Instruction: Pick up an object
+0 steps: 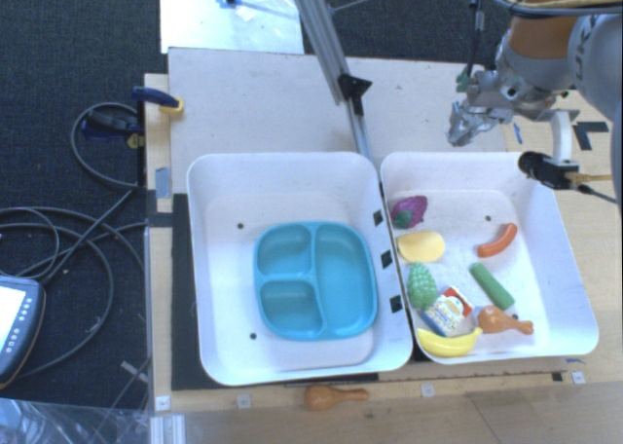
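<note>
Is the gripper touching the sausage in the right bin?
Apart. The camera view shows the gripper above the right bin's far rim, with bare bin floor between it and the sausage.

A pale bench (263,101) carries two white bins: one (219,335) at seven o'clock, one (569,267) at four o'clock, side by side and touching.

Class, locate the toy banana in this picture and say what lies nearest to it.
The banana lies in the right bin, at its near left corner, just below the small printed packet and left of the orange chicken leg.
</note>
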Available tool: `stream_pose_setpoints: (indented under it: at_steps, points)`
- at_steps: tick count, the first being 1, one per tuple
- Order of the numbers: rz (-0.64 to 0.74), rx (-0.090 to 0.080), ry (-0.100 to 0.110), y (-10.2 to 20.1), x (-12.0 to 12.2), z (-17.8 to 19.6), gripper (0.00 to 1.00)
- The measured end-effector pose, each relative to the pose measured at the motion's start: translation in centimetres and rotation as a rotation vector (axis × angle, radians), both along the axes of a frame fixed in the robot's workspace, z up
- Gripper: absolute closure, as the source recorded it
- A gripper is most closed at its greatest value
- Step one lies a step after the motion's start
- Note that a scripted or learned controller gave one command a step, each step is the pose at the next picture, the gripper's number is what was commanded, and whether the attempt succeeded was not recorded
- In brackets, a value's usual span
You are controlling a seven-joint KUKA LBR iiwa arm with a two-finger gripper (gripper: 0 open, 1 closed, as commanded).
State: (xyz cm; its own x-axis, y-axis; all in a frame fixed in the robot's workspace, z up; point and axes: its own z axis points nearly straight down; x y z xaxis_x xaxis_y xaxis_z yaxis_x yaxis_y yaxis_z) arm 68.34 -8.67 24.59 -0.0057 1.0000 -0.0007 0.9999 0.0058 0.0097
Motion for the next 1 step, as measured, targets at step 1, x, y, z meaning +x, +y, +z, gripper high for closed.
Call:
stream_pose_setpoints:
  at_steps: [1]
  points:
    - [0.000,0.001,0.007,0.02,0.08,0.06,1.00]
